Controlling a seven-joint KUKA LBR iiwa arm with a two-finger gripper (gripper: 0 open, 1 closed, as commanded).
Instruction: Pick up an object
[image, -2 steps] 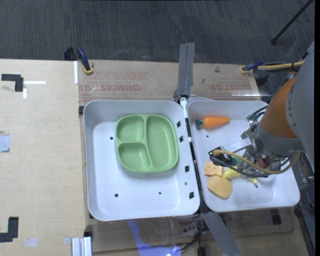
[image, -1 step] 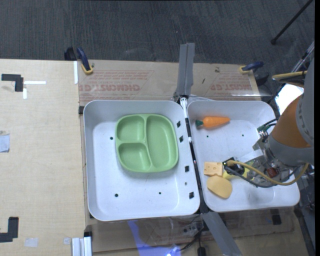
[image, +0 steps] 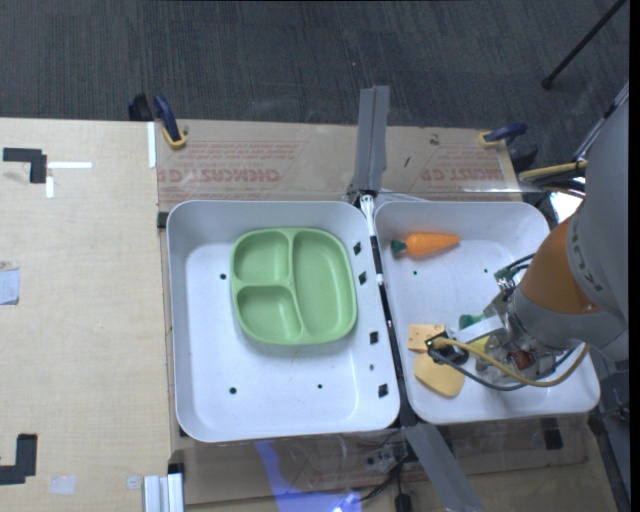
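Observation:
A green divided plate (image: 294, 286) lies in the left bin (image: 195, 380). In the right bin (image: 520, 222) an orange carrot (image: 430, 243) rests near the far left corner. A pale yellow wedge (image: 424, 336) and a larger yellow slab (image: 440, 380) lie by the bin's near left side. My gripper (image: 497, 345) is lowered into the near right part of this bin, just right of the yellow pieces. A small green thing (image: 468, 320) peeks out beside it. The wrist hides what is under the gripper.
The arm's orange band (image: 560, 280) and grey body cover the right bin's right side. A grey divider bar (image: 372, 140) stands behind the bins. Blue clamps (image: 168, 122) hold the cardboard at the back.

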